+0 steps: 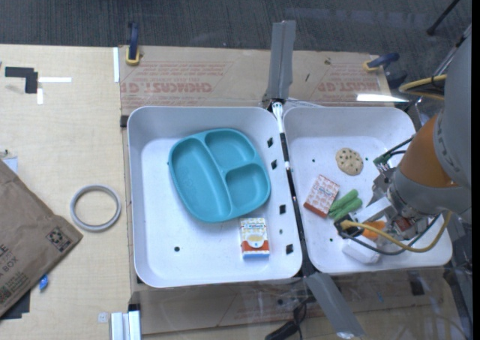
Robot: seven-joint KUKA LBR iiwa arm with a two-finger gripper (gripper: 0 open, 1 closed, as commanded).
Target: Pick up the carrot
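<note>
In the right bin [322, 132], a green leafy piece [343, 204] lies near the middle. A small patch of orange [374, 225] shows just right of it, which looks like the carrot's body. The arm's wrist covers most of it. My gripper [377, 216] is low over this spot, at the bin's front right, under the grey arm with the orange band [424, 162]. I cannot tell whether the carrot is held.
The right bin also holds a round cookie [349, 160], a red and white packet [321, 195] and a white object [361, 253] by the front wall. The left bin [150, 181] has a blue divided plate [219, 174] and a small carton [255, 238]. A tape ring [95, 206] lies on the bench.
</note>
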